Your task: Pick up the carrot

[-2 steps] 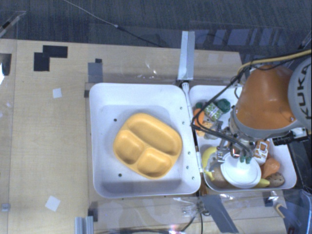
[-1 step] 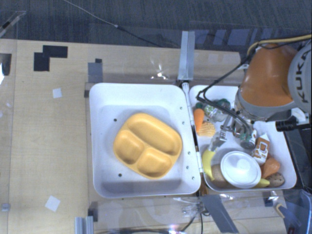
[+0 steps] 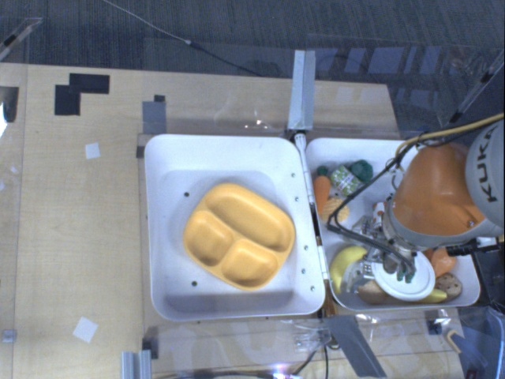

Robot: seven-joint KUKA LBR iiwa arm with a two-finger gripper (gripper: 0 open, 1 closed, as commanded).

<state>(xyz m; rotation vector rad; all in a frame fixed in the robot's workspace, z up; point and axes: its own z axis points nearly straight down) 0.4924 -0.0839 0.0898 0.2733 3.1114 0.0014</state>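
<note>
Nearest the camera, the gripper (image 3: 384,268) is seen low in the right bin (image 3: 472,294), over a white round disc (image 3: 405,281) and beside a yellow-green apple-like fruit (image 3: 345,264). Whether the gripper is spread or closed cannot be told; the wrist hardware hides it. A yellow banana-like piece (image 3: 432,295) and a brown cookie-like item (image 3: 450,285) are noted along the bin's near edge, with an orange-red item (image 3: 439,260) partly covered by the arm (image 3: 436,192).

Farther back, the carrot (image 3: 322,192) is found lying against the right bin's left wall, near the far corner, apart from the gripper. Just beside it a corn-like yellow piece (image 3: 338,207) and a green leafy packet (image 3: 350,175) are recorded. A black cable (image 3: 357,202) crosses above these items.

In the left bin (image 3: 166,235), one yellow three-compartment tray (image 3: 238,234) is counted, lying at an angle.

Count: two white bins, one carrot, one tray, one arm. Both bins rest on the wooden surface (image 3: 71,235), where three black markers are noted at the far left.
</note>
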